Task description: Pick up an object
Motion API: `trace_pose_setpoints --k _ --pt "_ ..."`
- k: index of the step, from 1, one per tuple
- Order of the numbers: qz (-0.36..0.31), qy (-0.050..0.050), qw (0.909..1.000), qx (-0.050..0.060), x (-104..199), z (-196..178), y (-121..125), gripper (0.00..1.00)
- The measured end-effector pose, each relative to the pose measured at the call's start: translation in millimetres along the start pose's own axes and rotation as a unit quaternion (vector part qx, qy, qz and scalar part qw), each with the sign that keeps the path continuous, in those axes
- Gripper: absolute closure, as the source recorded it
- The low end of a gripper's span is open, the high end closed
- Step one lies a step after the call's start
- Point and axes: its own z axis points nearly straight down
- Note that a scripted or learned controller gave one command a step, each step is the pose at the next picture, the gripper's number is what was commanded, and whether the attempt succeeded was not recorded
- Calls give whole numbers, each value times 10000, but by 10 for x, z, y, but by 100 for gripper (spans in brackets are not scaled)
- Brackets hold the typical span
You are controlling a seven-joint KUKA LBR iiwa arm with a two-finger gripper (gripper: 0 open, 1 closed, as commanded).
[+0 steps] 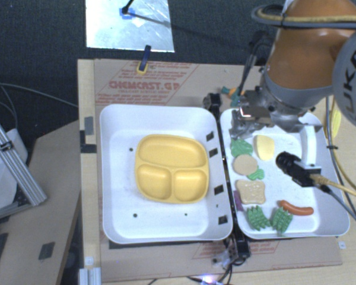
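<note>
The camera view shows the gripper (244,125) low over the far left corner of the right bin (335,218); whether it is open or shut cannot be told, and nothing is seen held in it. Just below it lies a green leaf (240,146), then a round tan slice (245,164) and a slice of bread (251,191). A yellow cheese piece (264,147) sits to its right, standing lengthwise up the view. The sausage (295,208) lies well away, near the front, its long axis nearly left-right. The left bin (115,218) holds a yellow divided plate (171,168). The cardboard (143,84) on the table reads "CHEMCAST".
</note>
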Motion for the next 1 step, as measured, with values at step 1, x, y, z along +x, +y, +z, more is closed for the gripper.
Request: trace_pose_setpoints --k 1 --pt "0 -7 10000 10 -27 -95 -10 100"
